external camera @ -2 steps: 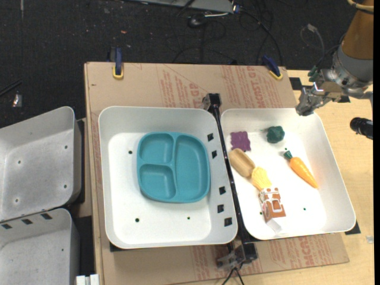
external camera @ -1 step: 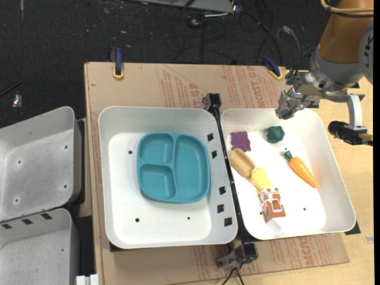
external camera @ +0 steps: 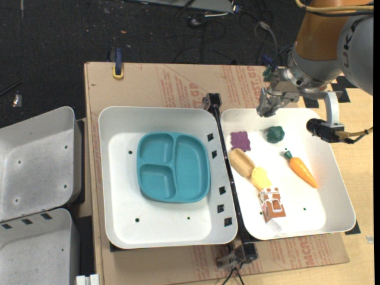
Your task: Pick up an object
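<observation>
You see the gripper (external camera: 267, 108) hanging above the far edge of the right bin (external camera: 332, 177), and nothing is between its fingers; whether they are open or closed, I cannot tell from this slanted view. I use the green lump (external camera: 274, 134) as the landmark, because it lies just in front of the gripper and a little to its right in the picture; it is the nearest thing to take.

To the left of the green lump lies a purple piece (external camera: 240, 140), flat and with a rough outline; below and left of the lump, a tan piece (external camera: 241, 161) and a yellow piece (external camera: 260, 177) lie end to end, touching each other; further below them is a small orange-and-white package (external camera: 272, 204). To the lower right of the lump lies a carrot (external camera: 301, 170), tilted, well apart from the others. Far to the left of the lump, in the left bin (external camera: 119, 159), sits a teal divided tray (external camera: 173, 167).

In my judgement the green lump is a light toy, small and rounded, maybe a bit slippery; you should close on its widest middle, from straight above. The carrot looks stiff and light also; take it across the thick part near the green top, not at the thin tip. The flat purple piece seems hard to grasp.
</observation>
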{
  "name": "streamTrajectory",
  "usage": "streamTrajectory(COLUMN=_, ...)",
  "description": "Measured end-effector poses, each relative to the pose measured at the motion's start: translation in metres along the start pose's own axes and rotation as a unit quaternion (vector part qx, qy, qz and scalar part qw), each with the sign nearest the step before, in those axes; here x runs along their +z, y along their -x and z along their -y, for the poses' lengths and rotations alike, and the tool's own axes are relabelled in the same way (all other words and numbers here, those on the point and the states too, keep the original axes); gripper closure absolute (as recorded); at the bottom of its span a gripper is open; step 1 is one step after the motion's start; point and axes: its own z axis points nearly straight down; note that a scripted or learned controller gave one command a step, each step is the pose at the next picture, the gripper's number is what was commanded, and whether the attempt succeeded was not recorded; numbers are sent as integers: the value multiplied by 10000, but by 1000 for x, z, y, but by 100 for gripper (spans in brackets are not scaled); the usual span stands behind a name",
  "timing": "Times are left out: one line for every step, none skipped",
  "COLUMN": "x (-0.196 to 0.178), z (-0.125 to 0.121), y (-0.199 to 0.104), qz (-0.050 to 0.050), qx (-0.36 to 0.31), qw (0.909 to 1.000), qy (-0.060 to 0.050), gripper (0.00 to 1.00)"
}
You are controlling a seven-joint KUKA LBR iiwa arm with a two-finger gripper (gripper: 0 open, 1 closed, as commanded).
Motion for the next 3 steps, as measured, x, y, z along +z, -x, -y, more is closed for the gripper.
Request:
streamTrajectory(x=4, z=6, y=-60, qz=0, qx=-2, qw=10000, qy=-7, gripper=100)
streamTrajectory(x=3, z=0, y=-113, qz=3, qx=0, qw=10000, qy=4, gripper=100)
streamTrajectory(x=8, z=-3, y=-167, qz=2, qx=-2, qw=10000, qy=4, gripper=100)
